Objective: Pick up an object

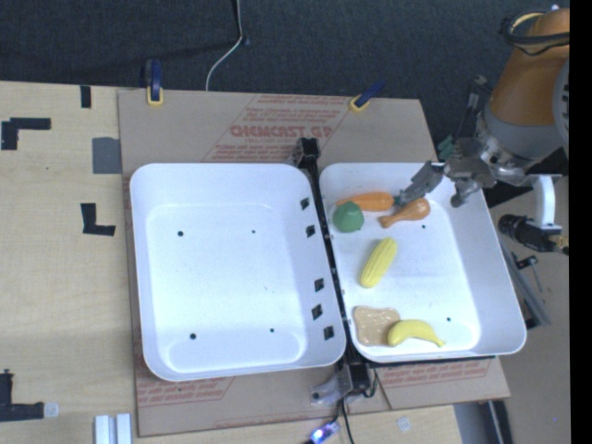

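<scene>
The right bin (481, 276) holds several toy foods. An orange carrot (372, 202) lies at the back, with a green ball (348, 216) to its left. Beside the carrot, a brown drumstick (408, 214) lies slantwise. A yellow corn cob (377, 262) sits in the middle. A banana (413, 334) rests by a tan bread slice (372, 324) at the front. My gripper (437, 191) hovers over the bin's back right part, open. Its left finger (418, 184) reaches just above the drumstick's thick end. Nothing sits between the fingers.
The left bin (222, 266) stands beside the right one, a black clip strip (319, 257) between them. Both rest on a cardboard sheet (268, 128). The arm's grey body and orange band (532, 72) rise at the right, above the bin's far right corner.
</scene>
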Available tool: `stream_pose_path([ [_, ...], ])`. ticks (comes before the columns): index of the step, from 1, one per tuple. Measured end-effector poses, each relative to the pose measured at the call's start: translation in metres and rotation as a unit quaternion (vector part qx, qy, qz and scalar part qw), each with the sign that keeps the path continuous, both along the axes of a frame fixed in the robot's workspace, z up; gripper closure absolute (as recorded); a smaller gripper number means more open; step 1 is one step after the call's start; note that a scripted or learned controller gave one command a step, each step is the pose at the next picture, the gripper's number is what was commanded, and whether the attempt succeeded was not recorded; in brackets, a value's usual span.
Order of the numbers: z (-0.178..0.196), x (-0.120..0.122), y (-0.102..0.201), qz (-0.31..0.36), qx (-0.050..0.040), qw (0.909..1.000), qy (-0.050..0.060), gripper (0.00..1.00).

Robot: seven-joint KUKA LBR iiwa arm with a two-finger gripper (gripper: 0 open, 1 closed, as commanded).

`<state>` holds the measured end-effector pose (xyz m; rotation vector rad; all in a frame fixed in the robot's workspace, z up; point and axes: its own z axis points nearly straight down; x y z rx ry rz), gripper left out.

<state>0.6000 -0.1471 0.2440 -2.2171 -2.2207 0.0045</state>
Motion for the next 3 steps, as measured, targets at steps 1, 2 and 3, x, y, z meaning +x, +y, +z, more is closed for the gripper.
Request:
stream_pose_path([
  [1,-0.067,-0.047,0.02,-0.001,0.0014,1.0,0.005,0.0],
  [2,-0.107,-0.033,0.051,0.001,0.0008,1.0,0.003,0.0],
  [3,-0.165,-0.029,0.025,-0.001,0.0005,1.0,0.001,0.0],
])
